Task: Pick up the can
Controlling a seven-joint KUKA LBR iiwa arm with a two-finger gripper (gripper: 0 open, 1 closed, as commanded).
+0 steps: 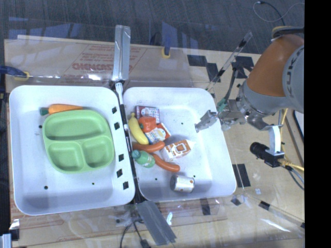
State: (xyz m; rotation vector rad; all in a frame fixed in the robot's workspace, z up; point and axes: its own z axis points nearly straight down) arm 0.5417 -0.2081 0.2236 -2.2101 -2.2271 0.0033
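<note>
We see the can (182, 183) lying on its side at about 6 o'clock in the right bin (217, 159), close to the near wall and apart from the other items. The claw (206, 121) hangs over the bin's 3 o'clock rim, well apart from the can, with nothing between its fingers; we cannot tell whether they are apart or together. The grey arm (274, 81) with its orange band reaches in from 3 o'clock.

Along the right bin's 9 o'clock side lies a cluster: a red carton (147, 111) at 11 o'clock, a banana (137, 130) just below it, a tomato (148, 123) beside the banana, two sausages (155, 155), a green bottle (143, 158) and a small orange-and-white box (178, 149) toward the centre.

In the left bin (26, 180) a green tray (78, 141) with three compartments sits near the centre, and a carrot (64, 108) lies at its 12 o'clock edge, touching it. Both bins rest on the bench (269, 200).
</note>
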